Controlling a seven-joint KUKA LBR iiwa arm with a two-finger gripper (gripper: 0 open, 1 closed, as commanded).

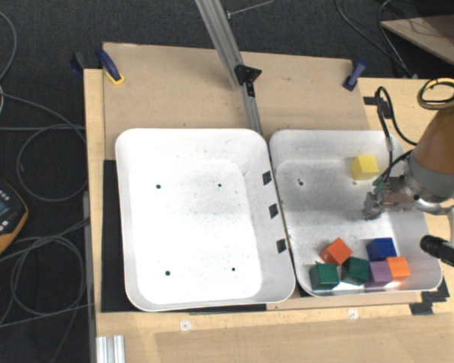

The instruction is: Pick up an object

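My gripper hangs low over the right bin, near its right side. Nothing shows in it. A yellow block lies just behind it and a little to the left, apart from it. Along the bin's front edge sits a cluster of blocks: an orange one, a green one, a dark green one, a blue one, a purple one and another orange one.
The left bin lies beside the right one, with black clips along the shared rim. A slanted metal bar rises behind the bins. Cables lie on the floor to the left.
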